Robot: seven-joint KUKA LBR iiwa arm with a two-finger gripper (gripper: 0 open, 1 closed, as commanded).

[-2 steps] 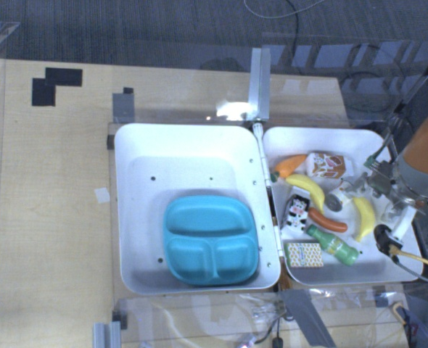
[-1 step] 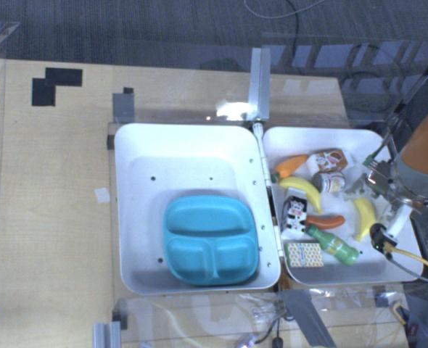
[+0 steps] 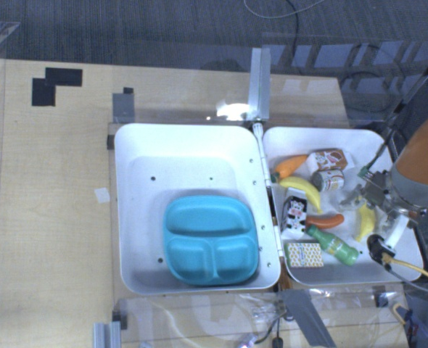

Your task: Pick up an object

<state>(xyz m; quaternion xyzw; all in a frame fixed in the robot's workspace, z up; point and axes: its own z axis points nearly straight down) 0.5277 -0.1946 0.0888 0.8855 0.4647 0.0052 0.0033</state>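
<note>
The right bin (image 3: pixel 366 138) holds several small objects: an orange carrot (image 3: pixel 291 165), a yellow banana (image 3: pixel 303 189), a can (image 3: pixel 328 180), a brown packet (image 3: pixel 328 157), a red sausage (image 3: pixel 324 222), a green bottle (image 3: pixel 335 244), a checkered waffle (image 3: pixel 305 254) and a small black-and-white item (image 3: pixel 295 212). A yellow piece (image 3: pixel 364 223) lies at the bin's right side. My gripper (image 3: pixel 379 207) hangs low over that right side, right beside the yellow piece, and partly hides it. I see nothing clearly held.
The left bin (image 3: pixel 138 194) carries a blue divided tray (image 3: pixel 210 239). A metal post (image 3: pixel 260 85) stands behind the wall between the bins. A black-and-yellow cable (image 3: pixel 392 261) trails near the right bin's front right corner.
</note>
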